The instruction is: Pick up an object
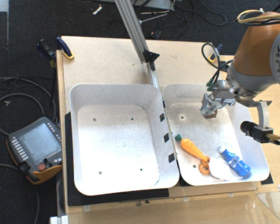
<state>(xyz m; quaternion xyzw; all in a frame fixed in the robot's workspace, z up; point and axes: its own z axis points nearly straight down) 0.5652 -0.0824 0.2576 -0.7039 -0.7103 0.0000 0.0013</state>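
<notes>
Lying closest to the front is a flat white disc (218,169), in the front corner of the right bin (195,88). A blue toy (235,163) is resting just beside it, touching its right edge. A small orange ring (204,168) is sitting against its left edge. A carrot (193,148) with a green top is lying at a slant just behind the ring, near the bin's left wall. These 4 things are bunching up at the front of the bin. The left bin (116,125) is sitting right next to it.

The gripper (209,112) is hanging over the back part of the right bin, well apart from the 4 things. The arm (256,55) is reaching in from the right. A small brownish bit is showing at the gripper's tip, but it is too blurry to say what it is. Whether the gripper is wide or narrow is something I cannot tell, and I am not seeing anything held for sure.

My guess is that the arm is getting ready to choose a thing. The carrot is looking like the best pick, because its back half is lying free. To do it well, the gripper should be coming forward over the carrot's middle, turning to cross its thin side, and going straight down. The disc is looking too flat to grab. Going for the blue toy is risky, since it is lying close to the bin's front wall.
</notes>
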